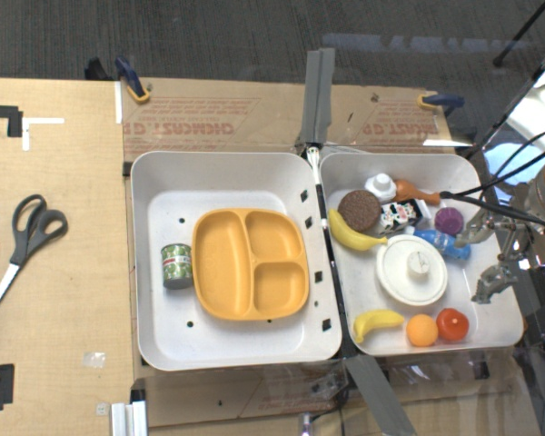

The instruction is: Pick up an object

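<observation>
The right bin (490, 175) holds several objects. There is a white lidded bowl (411, 269), a brown round disc (359, 209) and a large banana (350, 234). A small banana (377, 322), an orange (422, 331) and a red tomato (452, 324) lie along the front. A purple ball (449, 219), a blue piece (440, 242), a carrot (416, 192), a white bottle (380, 186) and a black-and-white item (401, 213) sit toward the back. My gripper (480, 263) hangs at the bin's right side, just right of the bowl. It is open, with bare bin floor between its fingers.
The left bin (150, 243) holds a yellow divided plate (251, 263) and a small green can (176, 266) beside it. Scissors (25, 239) lie on the bench at the far left. Cables (504, 180) cross above the right bin's far right corner.
</observation>
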You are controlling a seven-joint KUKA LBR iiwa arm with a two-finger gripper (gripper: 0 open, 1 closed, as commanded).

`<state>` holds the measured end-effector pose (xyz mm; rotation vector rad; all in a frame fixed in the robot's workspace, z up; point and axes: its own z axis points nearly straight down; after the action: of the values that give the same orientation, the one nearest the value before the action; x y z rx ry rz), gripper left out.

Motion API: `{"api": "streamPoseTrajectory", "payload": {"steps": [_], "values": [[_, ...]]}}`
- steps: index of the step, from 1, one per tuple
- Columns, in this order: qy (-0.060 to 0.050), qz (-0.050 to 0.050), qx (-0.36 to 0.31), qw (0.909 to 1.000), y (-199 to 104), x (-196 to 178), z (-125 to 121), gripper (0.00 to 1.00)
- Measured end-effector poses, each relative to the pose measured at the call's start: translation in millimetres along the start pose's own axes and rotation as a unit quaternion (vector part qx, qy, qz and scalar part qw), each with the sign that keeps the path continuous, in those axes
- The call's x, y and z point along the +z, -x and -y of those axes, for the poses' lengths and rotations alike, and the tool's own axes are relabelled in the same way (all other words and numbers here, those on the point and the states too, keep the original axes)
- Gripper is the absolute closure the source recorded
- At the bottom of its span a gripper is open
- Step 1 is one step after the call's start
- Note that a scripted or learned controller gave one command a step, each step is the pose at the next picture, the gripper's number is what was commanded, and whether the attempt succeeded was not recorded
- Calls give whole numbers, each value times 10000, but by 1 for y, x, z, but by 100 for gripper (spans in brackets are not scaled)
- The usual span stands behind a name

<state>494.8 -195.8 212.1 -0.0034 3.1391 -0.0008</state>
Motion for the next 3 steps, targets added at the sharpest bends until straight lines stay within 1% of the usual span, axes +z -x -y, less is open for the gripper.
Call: {"api": "streamPoseTrajectory", "payload": {"steps": [1, 2, 3], "values": [[-1, 9, 663, 9978, 53, 119, -8, 0], [-9, 31, 641, 9979, 55, 109, -8, 100], [-6, 24, 1928, 9812, 109, 118, 24, 100]]}}
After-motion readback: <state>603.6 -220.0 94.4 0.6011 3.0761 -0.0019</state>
